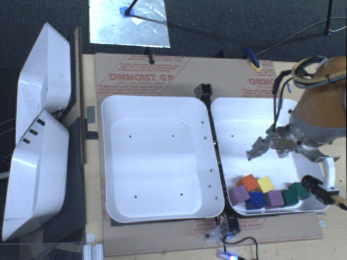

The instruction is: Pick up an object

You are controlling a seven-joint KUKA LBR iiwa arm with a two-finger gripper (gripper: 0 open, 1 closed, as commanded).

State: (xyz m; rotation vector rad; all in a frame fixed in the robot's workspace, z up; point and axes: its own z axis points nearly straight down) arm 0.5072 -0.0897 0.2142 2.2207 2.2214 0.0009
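Jaws (255, 151): spread, holding nothing | blocks (265, 193) clustered near, front of right bin (238, 118)

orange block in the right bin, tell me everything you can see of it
The orange block is a small cube-like piece with a matte, solid-coloured look, possibly painted wood or foam. It lies turned at a slant near the front edge of the right bin, at the top left of a cluster. It touches the yellow block on its right, with the purple block and blue block just below. The gripper is above it, apart.
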